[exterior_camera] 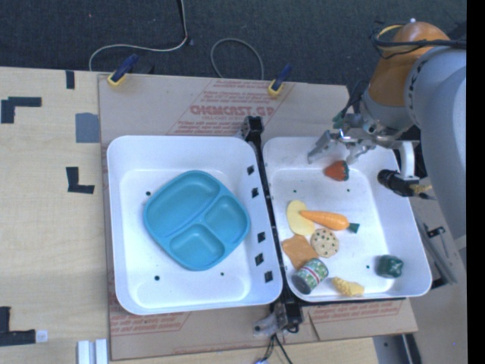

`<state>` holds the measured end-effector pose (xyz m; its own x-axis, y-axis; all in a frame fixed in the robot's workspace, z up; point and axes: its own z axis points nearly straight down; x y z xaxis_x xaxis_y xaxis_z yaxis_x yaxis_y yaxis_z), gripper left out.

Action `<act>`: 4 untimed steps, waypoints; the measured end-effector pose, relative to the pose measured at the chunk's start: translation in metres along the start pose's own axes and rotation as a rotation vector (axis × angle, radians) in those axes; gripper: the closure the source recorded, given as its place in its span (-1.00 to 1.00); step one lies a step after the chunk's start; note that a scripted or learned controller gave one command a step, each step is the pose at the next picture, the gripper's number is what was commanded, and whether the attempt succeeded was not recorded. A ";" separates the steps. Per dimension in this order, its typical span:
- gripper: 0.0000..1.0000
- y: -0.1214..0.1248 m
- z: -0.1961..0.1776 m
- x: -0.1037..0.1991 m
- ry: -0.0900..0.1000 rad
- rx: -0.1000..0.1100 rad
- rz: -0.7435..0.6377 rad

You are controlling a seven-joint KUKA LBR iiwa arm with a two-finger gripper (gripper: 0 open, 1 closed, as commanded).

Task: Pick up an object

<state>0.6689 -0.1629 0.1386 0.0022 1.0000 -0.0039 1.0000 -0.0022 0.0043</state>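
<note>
Quickly, left to right: on the counter (45,203) the left bin (121,165) holds a blue divided plate (197,218), flat, near its middle, not part of this try as we read it. Across the black divider, the right bin (409,226) carries the clutter: a yellow piece (295,212) touching a carrot (324,219), a cookie (324,241) just beside a brown cracker (298,250), a tin can (311,275) lying on its side, a small corn piece (347,286) near the front wall, and a dark green item (390,265) alone at the right.

The task's thing, as we judge it, is the small red-orange item (336,171), maybe a strawberry or tomato, at the back of the right bin, well apart from the pile. The gripper (341,149) hangs right over it with its jaws spread wide, one finger out to the left and the other by the item; nothing sits between them, so no hold yet.

To do this step well, we think the jaws should centre on the item first, since it sits off toward the right finger. Then descend straight, close low around its widest part, and lift slowly. It looks round and small, so a lopsided close could squirt it toward the back wall.
</note>
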 end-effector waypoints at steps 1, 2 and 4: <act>-1.00 -0.001 0.056 -0.024 0.001 0.002 -0.002; -1.00 0.003 -0.054 0.080 0.007 -0.006 -0.014; -1.00 -0.057 -0.046 0.095 0.003 0.007 -0.002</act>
<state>0.6123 -0.0681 0.1840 0.0002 1.0000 -0.0012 1.0000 -0.0002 -0.0025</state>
